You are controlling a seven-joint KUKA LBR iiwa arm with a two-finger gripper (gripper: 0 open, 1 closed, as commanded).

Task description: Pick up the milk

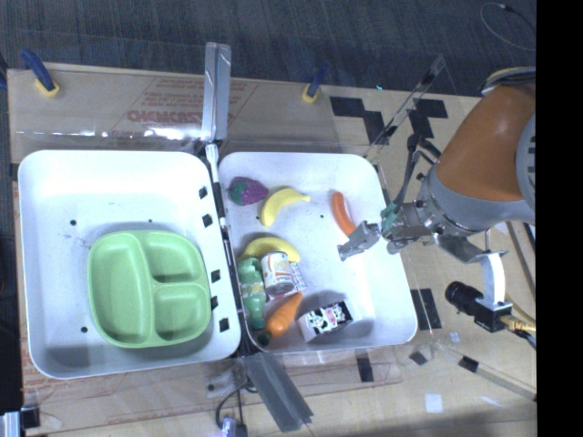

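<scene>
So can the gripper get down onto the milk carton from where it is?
Probably yes. The milk carton lies uncovered near the bin's front edge; the gripper hovers above it in the view, though a carrot sits close beside it.

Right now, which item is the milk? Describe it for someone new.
Take the right bin, then its near edge. The milk is the small white carton with black cow patches, lying just right of the carrot; no neighbour is black and white.

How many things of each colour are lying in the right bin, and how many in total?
Yellow: 2, the upper banana and the lower banana
Orange: 2, the sausage and the carrot
Purple: 1, the grapes
Green: 1, the bottle
White with red: 1, the can
White with black: 1, the milk
Total: 8
</scene>
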